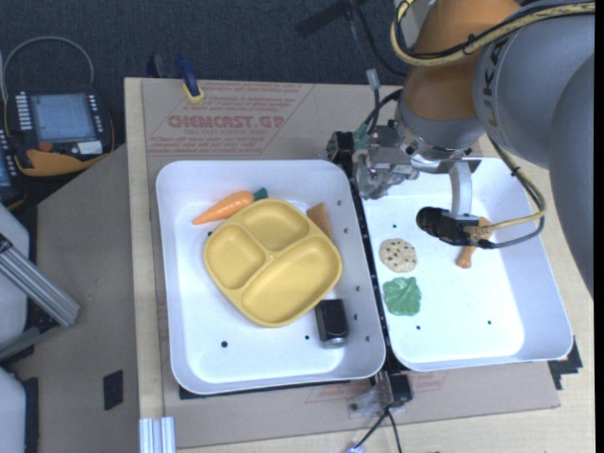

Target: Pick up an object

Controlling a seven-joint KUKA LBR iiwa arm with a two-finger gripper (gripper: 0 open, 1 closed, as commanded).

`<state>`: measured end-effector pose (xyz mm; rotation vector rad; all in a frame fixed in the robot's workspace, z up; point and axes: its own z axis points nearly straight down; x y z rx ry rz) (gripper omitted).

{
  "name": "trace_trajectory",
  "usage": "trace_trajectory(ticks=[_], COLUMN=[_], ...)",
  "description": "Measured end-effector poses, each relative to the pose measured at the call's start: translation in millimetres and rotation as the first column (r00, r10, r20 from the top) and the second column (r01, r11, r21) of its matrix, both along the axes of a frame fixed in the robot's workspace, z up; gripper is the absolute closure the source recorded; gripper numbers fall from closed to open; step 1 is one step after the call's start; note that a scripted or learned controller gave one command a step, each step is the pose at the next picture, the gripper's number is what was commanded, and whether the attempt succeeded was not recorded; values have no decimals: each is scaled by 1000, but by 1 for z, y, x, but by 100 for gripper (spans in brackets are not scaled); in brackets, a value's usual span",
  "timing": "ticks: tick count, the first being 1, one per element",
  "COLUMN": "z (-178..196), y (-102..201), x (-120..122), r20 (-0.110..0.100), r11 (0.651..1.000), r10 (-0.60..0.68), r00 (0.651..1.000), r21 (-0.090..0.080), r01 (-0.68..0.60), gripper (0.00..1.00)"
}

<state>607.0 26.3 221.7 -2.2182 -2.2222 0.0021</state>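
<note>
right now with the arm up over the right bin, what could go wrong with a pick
The pincer sits at the divider between the bins, so a straight drop may strike the rim rather than an object. The cookie and green leaf lie flat and thin, so a grasp could slide off them. In the left bin, the yellow divided plate covers much of the floor and crowds the carrot.

Red print runs along the top of the brown board (283, 111) behind the bins, and it reads roughly "CHEMCAST GP" in big outlined letters, though the last characters are hard to make out. There's a line of smaller red type above it, too small to read. Over at the left edge, the handheld pendant (58, 125) shows a lit screen, but nothing on it is legible from here.
</note>
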Motion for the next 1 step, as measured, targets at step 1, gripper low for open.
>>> trace_trajectory(ticks=[1], z=[1], y=[50], x=[-19], r20=[-1], r11=[1000], r10=[1], r00=[1000], r21=[0], r01=[-1], gripper=[100])
